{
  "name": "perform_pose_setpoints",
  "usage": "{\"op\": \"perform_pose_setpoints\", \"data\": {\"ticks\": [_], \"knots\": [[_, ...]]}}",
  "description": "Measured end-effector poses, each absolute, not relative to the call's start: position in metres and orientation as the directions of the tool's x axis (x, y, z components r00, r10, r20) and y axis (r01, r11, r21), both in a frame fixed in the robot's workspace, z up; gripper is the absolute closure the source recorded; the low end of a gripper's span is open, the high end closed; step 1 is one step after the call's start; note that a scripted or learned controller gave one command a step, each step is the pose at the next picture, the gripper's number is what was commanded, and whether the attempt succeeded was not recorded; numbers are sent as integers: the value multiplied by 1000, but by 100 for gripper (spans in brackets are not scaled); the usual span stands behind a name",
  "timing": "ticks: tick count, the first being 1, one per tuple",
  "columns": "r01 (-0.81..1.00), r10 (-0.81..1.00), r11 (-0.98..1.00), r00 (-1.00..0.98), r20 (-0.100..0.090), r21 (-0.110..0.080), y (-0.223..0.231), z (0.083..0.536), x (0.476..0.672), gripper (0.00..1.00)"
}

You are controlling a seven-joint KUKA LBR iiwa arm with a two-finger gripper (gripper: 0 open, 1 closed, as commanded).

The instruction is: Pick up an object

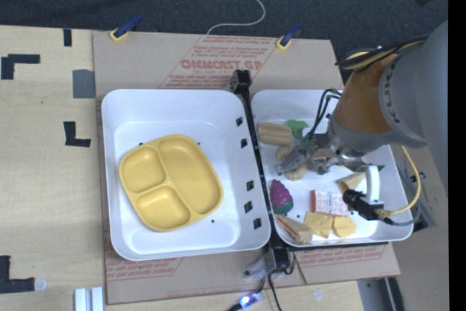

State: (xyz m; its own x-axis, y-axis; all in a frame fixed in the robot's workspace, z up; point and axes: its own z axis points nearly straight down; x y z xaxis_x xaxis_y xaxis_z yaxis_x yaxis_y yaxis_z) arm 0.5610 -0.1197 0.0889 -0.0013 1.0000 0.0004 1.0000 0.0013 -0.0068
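The divided plate [170, 181] lies in the left bin [116, 109] (right bin [389, 233] beside it).

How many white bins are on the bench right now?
2. The left bin holds a yellow divided plate; the right bin holds the small objects, with the gripper down among them.

Yellow tray [171, 182], white bins [116, 113], purple toy [280, 195].

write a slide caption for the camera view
Grey arm's gripper low among toy foods in right white bin; yellow divided plate in left white bin.
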Motion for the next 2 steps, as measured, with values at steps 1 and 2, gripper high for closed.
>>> {"op": "perform_pose_setpoints", "data": {"ticks": [1, 2], "knots": [[1000, 1000, 2, -2, 1, -4, -119, 102, 562, 100], [1000, 1000, 1, -1, -1, 3, -122, 152, 572, 100]]}}
